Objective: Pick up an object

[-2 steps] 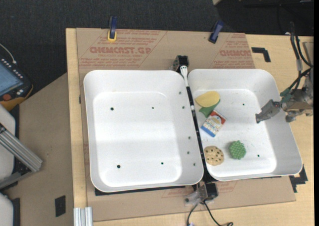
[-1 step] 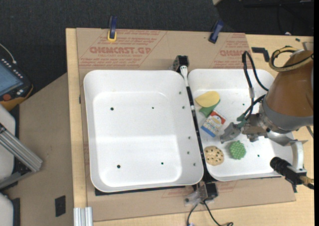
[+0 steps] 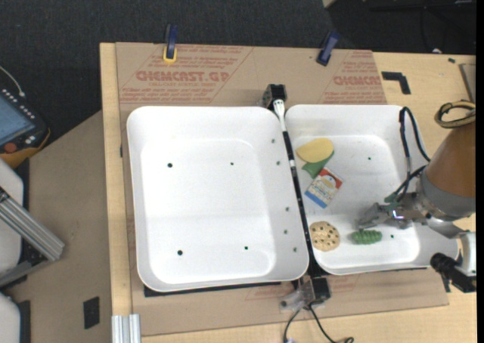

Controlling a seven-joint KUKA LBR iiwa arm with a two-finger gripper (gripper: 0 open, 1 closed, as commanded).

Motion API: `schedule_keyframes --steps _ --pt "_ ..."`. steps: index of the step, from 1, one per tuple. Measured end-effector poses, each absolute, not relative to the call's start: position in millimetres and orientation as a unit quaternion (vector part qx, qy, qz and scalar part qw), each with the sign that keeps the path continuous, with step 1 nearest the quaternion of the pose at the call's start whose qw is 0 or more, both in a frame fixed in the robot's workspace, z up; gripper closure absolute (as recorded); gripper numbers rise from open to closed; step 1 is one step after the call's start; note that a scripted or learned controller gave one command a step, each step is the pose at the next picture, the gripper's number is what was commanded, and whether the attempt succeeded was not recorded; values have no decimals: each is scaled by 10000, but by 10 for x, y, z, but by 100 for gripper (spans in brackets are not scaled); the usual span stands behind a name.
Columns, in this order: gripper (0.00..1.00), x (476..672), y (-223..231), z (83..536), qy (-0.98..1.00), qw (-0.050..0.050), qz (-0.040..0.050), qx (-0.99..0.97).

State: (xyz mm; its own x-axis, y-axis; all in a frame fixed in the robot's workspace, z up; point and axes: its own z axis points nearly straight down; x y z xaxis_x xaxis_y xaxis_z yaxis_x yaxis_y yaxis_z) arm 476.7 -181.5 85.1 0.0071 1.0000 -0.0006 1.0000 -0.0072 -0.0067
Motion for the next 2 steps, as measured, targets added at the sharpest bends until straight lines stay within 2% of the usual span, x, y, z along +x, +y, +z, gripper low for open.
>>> schedule_keyframes --steps 1,2 --pt "0 4949 -1564 842 -7080 -6 -6 -7062" --pt "0 4930 -1417 1603 -7079 -31 -19 -7063"
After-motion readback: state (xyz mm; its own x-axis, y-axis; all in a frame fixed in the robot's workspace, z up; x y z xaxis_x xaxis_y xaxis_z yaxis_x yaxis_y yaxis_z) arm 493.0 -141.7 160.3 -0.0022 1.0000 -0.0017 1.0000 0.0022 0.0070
